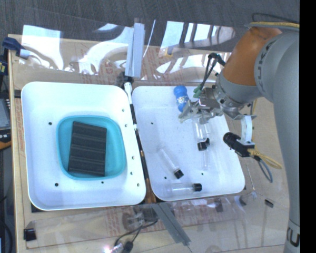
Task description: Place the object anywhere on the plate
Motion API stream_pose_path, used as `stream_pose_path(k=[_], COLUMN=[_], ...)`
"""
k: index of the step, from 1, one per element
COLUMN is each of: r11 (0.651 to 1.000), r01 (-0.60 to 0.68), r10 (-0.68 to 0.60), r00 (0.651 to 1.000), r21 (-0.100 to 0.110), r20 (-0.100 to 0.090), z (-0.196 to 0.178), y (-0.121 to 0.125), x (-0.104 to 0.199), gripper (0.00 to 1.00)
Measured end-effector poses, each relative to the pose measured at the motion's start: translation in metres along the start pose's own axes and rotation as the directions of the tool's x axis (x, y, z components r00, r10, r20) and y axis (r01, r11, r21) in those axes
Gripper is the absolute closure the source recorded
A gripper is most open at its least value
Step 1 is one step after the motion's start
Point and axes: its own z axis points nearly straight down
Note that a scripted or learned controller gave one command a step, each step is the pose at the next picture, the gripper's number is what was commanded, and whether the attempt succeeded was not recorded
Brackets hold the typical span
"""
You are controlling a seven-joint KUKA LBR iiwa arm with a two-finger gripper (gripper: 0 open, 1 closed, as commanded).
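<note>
Three clear vials [169,163], black-capped — right bin [147,141]; plate [116,165] teal.

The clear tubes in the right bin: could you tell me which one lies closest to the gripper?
The tube directly below the gripper; its black cap points toward the bin's near edge. The other two tubes lie farther down.

Two white bins sit side by side on the table [68,220]: left bin [37,141], right bin [152,109], with loose cables [129,236] near the front edge
</note>
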Motion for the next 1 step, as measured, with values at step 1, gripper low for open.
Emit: stream_pose_path(k=[1], r11=[1.0], r01=[0.012], r10=[-0.012], r00=[1.0], r21=[0.002], r20=[0.001], z=[0.0063], y=[-0.0274], x=[0.0706], gripper=[1.0])
